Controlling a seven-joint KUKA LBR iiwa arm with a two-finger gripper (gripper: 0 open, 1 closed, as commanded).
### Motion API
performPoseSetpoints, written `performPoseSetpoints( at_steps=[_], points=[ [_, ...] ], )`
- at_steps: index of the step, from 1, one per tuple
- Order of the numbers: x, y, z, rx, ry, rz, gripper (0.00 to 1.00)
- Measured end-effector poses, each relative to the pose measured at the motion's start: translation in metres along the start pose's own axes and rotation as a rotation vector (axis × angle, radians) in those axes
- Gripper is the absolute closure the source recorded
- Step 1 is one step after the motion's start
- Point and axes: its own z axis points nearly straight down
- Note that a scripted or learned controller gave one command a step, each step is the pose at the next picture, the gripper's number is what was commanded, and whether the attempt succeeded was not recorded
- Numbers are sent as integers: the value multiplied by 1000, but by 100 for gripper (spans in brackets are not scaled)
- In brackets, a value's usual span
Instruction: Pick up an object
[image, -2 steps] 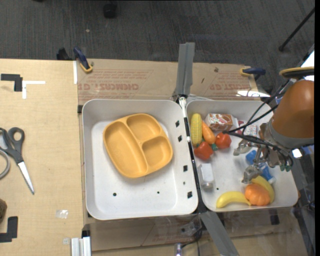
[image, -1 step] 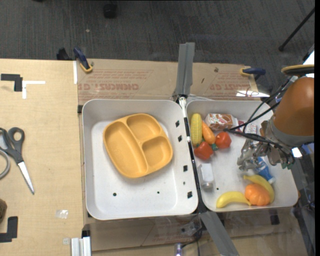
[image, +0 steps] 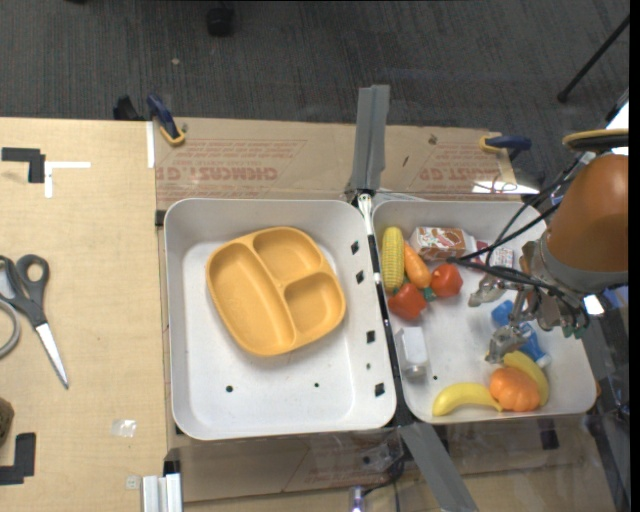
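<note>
Camera view has the gripper (image: 510, 325) low in the right bin (image: 575, 405), above the blue object (image: 505, 314) near the orange fruit (image: 514, 391); whether its fingers grasp anything I cannot tell; nothing looks lifted yet.

tray (image: 262, 330): matt plastic | bins (image: 190, 400): smooth plastic | bench (image: 80, 250): probably wood
</note>
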Motion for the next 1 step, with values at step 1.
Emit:
performPoseSetpoints(
  at_steps=[1],
  points=[
    [-41, -41, 20, -3, 7, -125, 0]
  ],
)
